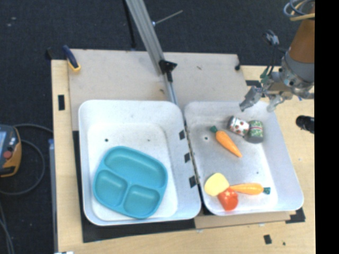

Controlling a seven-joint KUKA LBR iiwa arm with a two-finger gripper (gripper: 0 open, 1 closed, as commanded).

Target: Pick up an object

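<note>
We see the open gripper [260, 100] hovering; just below it lie a small patterned can [239, 125] and a green object [255, 130]. Further below-left, an orange carrot [228, 142] lies slanted; a second carrot [247, 189], yellow piece [216, 184], red piece [228, 200] sit farthest down.

A pale wooden surface [132, 73] stands on dark speckled carpet [32, 15]. A slanted metal rail [145, 30] crosses its far edge. Black cables [32, 157] trail over the floor at left, beside an orange-and-grey device [8, 152].

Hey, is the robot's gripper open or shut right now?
Open. The gripper hangs above the right bin's far edge with its two fingers splayed apart and nothing between them.
</note>
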